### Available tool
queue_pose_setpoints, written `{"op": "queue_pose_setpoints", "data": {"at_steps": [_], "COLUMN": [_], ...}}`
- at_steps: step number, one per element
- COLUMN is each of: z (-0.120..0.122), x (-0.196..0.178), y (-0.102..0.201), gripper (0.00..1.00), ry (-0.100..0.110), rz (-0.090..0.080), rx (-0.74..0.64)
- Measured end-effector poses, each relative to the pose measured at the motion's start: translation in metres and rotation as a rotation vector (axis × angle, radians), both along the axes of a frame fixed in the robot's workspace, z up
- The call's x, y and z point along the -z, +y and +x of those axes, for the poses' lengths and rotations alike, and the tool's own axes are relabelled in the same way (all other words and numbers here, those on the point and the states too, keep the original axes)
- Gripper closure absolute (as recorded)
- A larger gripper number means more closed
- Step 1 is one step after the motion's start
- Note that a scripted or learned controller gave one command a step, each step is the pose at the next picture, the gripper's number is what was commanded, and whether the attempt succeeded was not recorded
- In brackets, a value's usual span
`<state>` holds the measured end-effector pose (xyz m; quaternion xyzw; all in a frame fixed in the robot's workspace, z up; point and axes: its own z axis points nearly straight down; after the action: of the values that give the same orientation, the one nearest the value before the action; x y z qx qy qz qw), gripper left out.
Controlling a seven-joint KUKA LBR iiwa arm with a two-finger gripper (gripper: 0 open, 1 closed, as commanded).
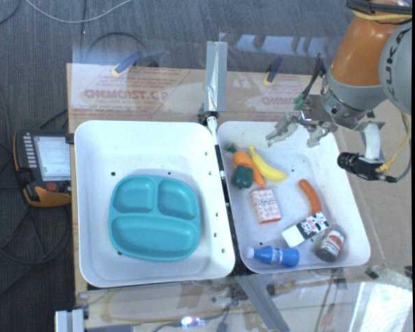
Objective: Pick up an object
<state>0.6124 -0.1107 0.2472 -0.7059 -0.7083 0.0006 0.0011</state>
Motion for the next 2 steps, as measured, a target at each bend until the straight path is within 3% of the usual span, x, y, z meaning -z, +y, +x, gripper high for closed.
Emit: {"op": "queue_pose_setpoints", "data": {"at_steps": [1,2], "z": [-0.0103,-0.0102], "x": [0.1511,0.1426], "y": [-0.0068,-0.0053], "gripper": [0.0,1.0], "ry": [-0.001,0.001], "rz": [-0.002,0.001], "rx": [0.044,0.042]}}
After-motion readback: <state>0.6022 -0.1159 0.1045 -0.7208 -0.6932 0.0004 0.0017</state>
